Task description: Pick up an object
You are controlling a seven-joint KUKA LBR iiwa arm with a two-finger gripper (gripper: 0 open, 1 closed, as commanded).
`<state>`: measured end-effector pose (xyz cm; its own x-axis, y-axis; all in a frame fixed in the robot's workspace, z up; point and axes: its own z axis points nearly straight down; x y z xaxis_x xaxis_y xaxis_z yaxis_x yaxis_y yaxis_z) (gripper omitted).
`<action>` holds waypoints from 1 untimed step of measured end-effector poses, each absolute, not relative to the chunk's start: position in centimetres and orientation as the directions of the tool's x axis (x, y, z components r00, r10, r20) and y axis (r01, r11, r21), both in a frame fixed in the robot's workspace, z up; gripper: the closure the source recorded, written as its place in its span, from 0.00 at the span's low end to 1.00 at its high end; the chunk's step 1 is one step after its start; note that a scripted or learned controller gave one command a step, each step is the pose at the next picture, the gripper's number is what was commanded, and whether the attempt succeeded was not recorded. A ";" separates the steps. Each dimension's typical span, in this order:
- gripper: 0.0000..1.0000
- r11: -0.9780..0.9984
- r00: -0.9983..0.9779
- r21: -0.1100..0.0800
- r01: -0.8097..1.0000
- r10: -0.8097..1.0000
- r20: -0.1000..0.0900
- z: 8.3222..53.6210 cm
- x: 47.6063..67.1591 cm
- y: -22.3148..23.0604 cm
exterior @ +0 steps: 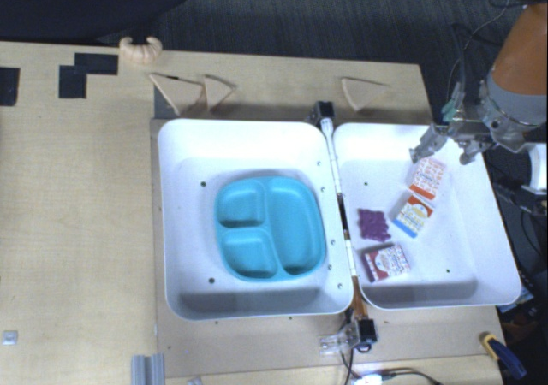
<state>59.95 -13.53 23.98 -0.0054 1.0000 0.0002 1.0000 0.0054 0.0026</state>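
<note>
Camera view: gripper [447,145] is hanging w/ fingers spread wide, holding nothing. An orange-white packet [427,178] is lying just below it in the right bin [492,238]. Left bin [184,204] is holding a blue tray [270,226] on the wood bench [77,221].

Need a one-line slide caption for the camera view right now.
Gripper open above the right bin's far edge, near four small items; blue divided tray sits in the left bin.
</note>
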 end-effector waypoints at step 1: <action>0.00 0.002 -0.002 -0.002 1.000 1.000 0.001 11.8 55.6 -16.5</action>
